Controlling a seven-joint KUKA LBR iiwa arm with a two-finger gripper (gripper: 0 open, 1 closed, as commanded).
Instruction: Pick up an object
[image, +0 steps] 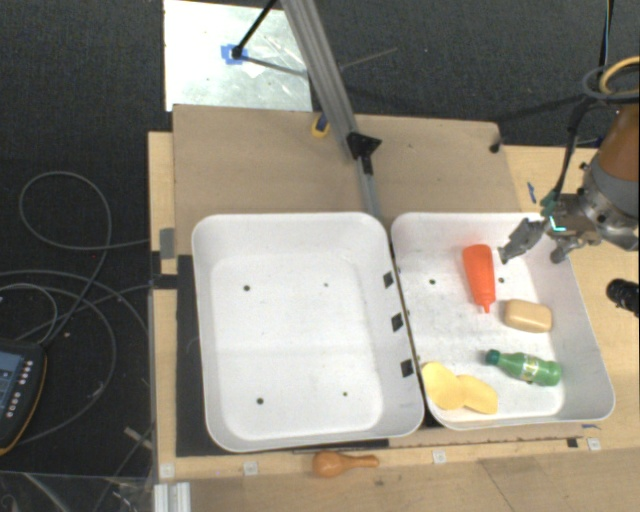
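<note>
In the right bin (585, 330) lie an orange bottle (479, 276), a tan block (526, 316), a green bottle (525, 367) and a yellow banana-like piece (457, 390). My gripper (541, 242) hangs over the bin's far right corner, to the right of the orange bottle and above the tan block. Its two fingers are spread apart with nothing between them.
The left bin (215, 330) sits beside the right one, joined along the middle by black clips. An orange pear-shaped object (343, 462) lies on the bench in front of the bins. A grey pole (330, 85) slants in from the top. Cables lie on the floor at left.
</note>
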